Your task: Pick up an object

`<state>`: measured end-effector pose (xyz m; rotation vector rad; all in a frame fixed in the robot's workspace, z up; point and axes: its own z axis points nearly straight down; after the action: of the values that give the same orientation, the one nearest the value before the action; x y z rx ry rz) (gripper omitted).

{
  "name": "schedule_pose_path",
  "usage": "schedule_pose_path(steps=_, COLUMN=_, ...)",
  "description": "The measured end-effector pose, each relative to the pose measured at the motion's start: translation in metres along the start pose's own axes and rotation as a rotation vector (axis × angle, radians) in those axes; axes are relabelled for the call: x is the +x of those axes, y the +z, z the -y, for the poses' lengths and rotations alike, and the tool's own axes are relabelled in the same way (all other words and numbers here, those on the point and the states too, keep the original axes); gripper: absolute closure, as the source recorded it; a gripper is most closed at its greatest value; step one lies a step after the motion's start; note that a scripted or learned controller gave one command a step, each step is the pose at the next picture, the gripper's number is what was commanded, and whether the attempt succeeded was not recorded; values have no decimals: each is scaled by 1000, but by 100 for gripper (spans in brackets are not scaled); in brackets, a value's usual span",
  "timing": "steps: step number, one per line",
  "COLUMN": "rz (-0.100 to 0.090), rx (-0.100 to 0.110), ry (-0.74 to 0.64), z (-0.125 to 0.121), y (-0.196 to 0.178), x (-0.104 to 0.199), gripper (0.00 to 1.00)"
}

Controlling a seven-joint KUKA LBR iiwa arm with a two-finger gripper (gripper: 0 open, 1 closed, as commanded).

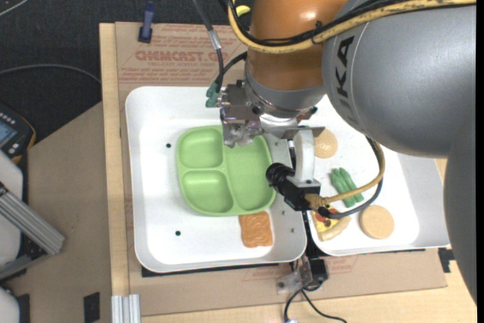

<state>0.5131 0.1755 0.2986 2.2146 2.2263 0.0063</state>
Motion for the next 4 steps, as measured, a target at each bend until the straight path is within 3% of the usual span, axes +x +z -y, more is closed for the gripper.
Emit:
schedule_pose_path(steps=1, rz=-8, rx=-16, ry=0, z=33, y=-247, x=22, gripper=100)
schedule_pose_path(steps=2, rz=6, rx=14, ry=2, z=34, y=-146, x=46, gripper=100)
schedule_pose_path(steps=3, rz=8, rx=17, ry=15, z=35, y=-38, x=-32, gripper=100)
schedule_pose_path(steps=4, rz=1, rx=1, ry=5, z=33, y=-55, x=-27, gripper=100)
